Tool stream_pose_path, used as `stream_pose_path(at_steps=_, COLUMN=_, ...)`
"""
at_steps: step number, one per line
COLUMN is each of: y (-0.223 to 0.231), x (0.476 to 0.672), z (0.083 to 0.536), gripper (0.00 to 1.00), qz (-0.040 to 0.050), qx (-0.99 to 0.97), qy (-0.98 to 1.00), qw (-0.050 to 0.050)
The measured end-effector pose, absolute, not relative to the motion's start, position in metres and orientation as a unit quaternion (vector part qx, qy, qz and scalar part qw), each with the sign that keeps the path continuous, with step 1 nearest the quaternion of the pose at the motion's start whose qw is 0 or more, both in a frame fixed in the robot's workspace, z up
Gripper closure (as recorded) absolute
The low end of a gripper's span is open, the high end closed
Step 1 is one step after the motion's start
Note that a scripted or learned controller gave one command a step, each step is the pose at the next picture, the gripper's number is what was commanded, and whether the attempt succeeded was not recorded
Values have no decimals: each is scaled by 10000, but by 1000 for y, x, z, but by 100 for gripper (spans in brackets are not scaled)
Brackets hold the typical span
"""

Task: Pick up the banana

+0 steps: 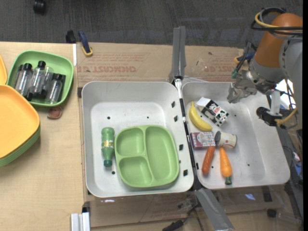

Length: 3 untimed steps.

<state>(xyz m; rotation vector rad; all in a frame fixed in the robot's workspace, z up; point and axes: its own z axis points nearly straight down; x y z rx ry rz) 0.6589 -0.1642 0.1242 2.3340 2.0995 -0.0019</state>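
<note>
The yellow banana (198, 118) lies curved in the right bin (262, 148), near its left wall and towards the back. A black-and-white carton (212, 111) touches it on the right. My gripper (237, 94) hangs over the bin's back edge, to the right of the banana and a good hand's width away from it. The grey arm with its orange band (274, 37) rises behind the gripper at the upper right.
A pink carton (202, 139), a small pale bottle (227, 139) and two carrots (208, 160) (225, 163) lie just in front of the banana. The left bin (96, 105) holds a green divided plate (146, 155) and a green bottle (108, 146).
</note>
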Motion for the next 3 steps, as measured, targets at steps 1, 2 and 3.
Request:
stream_pose_path(at_steps=1, y=-181, x=647, z=169, gripper=100, qz=-6, qx=7825, qy=6227, qw=8)
stream_pose_path(at_steps=2, y=-152, x=659, z=185, gripper=100, qz=-15, qx=8656, qy=5008, qw=2)
stream_pose_path(at_steps=3, y=-88, x=647, z=190, gripper=100, qz=-27, qx=9274, qy=3740, qw=-7)
